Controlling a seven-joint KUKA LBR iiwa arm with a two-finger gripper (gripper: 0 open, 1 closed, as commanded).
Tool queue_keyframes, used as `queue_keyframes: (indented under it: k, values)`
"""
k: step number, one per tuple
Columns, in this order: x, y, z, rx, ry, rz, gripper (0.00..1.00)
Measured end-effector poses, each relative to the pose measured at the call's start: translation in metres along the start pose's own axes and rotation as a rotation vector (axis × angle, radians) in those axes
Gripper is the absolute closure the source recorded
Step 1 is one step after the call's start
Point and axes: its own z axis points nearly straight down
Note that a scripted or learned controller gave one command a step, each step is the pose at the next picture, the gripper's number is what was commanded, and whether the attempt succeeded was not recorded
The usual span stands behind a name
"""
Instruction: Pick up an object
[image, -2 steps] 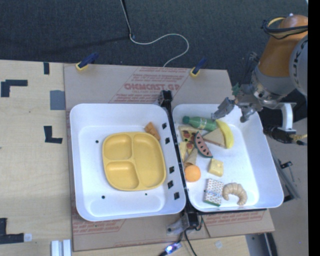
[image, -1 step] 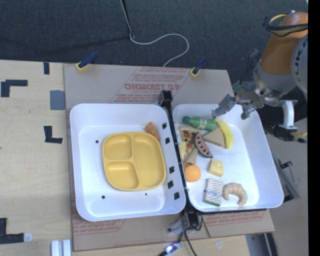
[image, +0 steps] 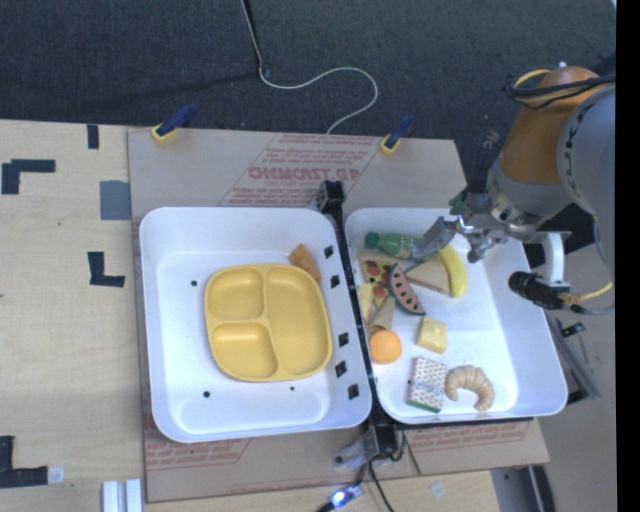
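A: What lies lowest in the frame?

B: In the right bin, a croissant beside a small packet. Above them sit a cheese cube and an orange, then a watermelon slice.

A: And the left bin?

B: A yellow divided plate, with a brown scrap at its upper right.

A: The gripper?

B: Upper right of the frame, just above the banana, near a green bottle. I cannot tell whether it is apart or together. Nothing is visibly held.

A: Beyond that?

B: The desk, and a white cable at top.
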Motion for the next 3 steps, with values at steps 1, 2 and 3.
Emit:
queue_keyframes:
  k: [1, 2, 3]
  values:
    - [-0.001, -0.004, 0.065, 0.001, 0.001, -0.001, 0.00]
    - [-0.001, -0.003, 0.091, -0.007, -0.002, -0.001, 0.00]
    - [0.000, -0.004, 0.080, -0.005, -0.002, -0.002, 1.00]
